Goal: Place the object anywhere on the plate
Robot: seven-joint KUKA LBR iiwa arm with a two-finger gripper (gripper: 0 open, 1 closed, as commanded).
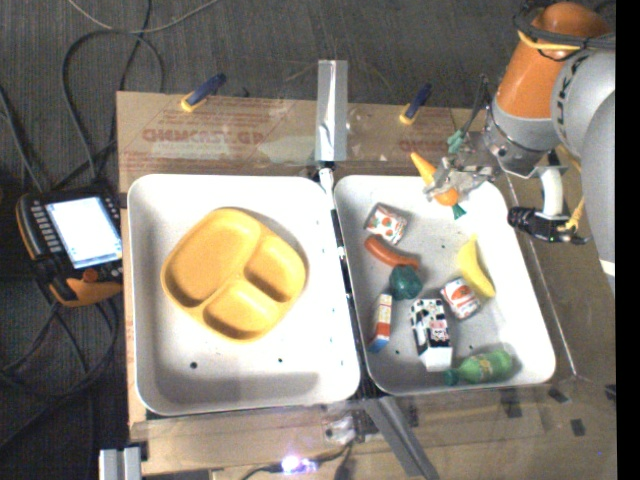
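Jaws closed on a small orange carrot [437,177], pinched in the gripper [452,180] above the far corner of the right bin [535,298]. Pick looks done; transfer to the yellow plate [235,271] in the left bin [150,368] is still to do, and the plate carries nothing yet. Right bin holds a sausage [392,255], banana [475,267], green bottle [484,367], milk carton [431,332] and small packets.
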